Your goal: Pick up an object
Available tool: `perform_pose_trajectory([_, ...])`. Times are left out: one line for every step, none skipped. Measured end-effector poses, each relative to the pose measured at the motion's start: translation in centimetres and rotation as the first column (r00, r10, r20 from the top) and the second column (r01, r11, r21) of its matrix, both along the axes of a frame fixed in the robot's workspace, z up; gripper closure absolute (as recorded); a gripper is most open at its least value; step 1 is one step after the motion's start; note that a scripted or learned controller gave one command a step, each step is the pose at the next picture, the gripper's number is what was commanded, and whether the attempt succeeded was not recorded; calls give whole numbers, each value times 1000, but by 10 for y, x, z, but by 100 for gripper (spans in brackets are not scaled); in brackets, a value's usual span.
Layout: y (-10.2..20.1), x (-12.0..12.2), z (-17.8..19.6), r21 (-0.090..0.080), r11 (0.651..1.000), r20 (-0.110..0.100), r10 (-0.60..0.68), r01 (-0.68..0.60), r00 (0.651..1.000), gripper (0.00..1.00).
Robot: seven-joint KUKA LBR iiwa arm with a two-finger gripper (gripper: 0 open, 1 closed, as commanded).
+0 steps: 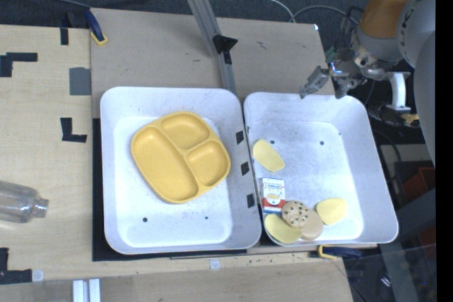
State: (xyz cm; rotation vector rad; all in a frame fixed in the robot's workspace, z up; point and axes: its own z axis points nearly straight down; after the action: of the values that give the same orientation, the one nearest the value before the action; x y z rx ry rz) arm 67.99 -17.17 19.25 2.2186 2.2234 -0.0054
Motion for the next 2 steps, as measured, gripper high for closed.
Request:
perform_pose_trajectory([1, 0, 10, -1, 1000, 0, 2, -2, 1000, 100])
perform_pose_trajectory([111, -84, -2, 5, 1000, -3, 4, -4, 1000, 100])
